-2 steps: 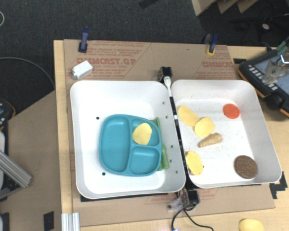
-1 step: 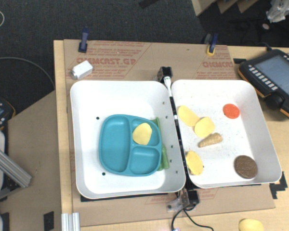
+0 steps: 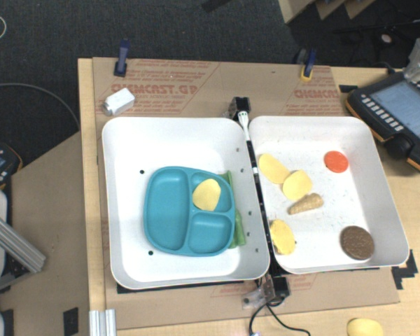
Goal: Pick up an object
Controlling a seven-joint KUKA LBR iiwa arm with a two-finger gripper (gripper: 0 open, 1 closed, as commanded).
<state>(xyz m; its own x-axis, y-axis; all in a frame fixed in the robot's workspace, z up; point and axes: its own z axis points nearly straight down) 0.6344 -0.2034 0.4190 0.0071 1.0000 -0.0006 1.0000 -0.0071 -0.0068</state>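
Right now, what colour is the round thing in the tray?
Yellow. The round piece in the blue tray shows clearly in the camera view.

I note a green item [image 3: 234, 212] lying under the teal divided tray [image 3: 189, 211] in the left bin [image 3: 119, 187]; just a strip shows along the tray's right side, so I cannot identify it. A yellow object [image 3: 364, 327] off the bench's lower right corner is cut by the bottom edge. The handheld pendant [image 3: 395, 114] beyond the right bin's [image 3: 378, 159] far right corner runs past the frame edge. Printing on the cardboard [image 3: 154, 82] is too faint to read fully.
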